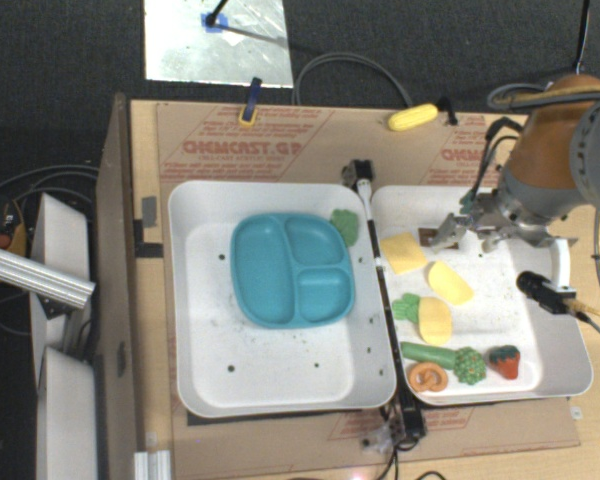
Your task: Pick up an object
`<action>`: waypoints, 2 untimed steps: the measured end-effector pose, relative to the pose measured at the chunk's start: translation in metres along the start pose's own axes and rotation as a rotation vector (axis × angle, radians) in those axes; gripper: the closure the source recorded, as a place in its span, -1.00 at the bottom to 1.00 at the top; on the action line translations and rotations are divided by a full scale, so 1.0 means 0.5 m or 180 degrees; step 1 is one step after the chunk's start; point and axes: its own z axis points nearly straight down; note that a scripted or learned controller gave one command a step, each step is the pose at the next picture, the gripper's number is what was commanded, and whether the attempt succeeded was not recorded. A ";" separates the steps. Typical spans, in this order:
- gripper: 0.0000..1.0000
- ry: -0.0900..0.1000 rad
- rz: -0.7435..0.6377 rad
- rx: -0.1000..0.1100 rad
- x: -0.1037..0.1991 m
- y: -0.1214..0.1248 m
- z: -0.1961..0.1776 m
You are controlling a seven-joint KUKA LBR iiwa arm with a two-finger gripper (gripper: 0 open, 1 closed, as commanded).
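Note:
My gripper (470,236) hangs over the back part of the right bin (560,368), its fingers spread open with nothing between them. Just to its front left lies a yellow wedge (403,252), and a yellow oval piece (448,282) rests a little nearer the front. Further forward sit a yellow and green piece (427,316), a long green pod (430,353), a broccoli floret (469,365), a red piece (505,361) and an orange ring (427,376).
The left bin (205,358) holds a blue divided plate (291,268) with a green toy (345,225) at its back right corner. A yellow object (412,118) lies on the cardboard behind the bins. A black fitting (545,293) juts in at the right bin's right side.

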 end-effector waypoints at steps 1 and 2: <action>-1.00 -0.0003 0.0013 -0.0003 0.016 -0.072 -0.038; -1.00 0.0000 0.0016 0.0002 0.029 -0.154 -0.063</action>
